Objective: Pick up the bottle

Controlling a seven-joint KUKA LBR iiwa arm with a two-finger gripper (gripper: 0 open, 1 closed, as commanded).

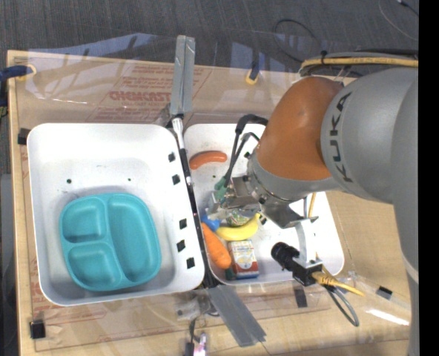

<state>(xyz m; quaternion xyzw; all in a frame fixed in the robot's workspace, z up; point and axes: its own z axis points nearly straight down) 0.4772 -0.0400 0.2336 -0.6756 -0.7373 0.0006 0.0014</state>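
The bench [71, 73] carries two shallow white bins side by side. The left bin [49, 147] contains one item: a teal sectioned tray [110, 240] with three compartments, lying toward the bin's 7 o'clock corner. The right bin [327, 254] contains the loose objects. A sausage [207, 159] lies at its 11 o'clock area, apart from the rest. A carrot [218, 249] lies along the bin's left wall at about 7 o'clock, a banana [237, 232] sits just beside it toward the centre, and a small carton [243, 259] rests at 6 o'clock, touching the carrot's lower end. The arm [353, 139] covers the bin's 1 to 3 o'clock portion. The gripper [236, 202] is lowered into the cluster directly above the banana; finger position cannot be determined from this angle. A green-and-blue object at the gripper, possibly the bottle [223, 215], is largely hidden.
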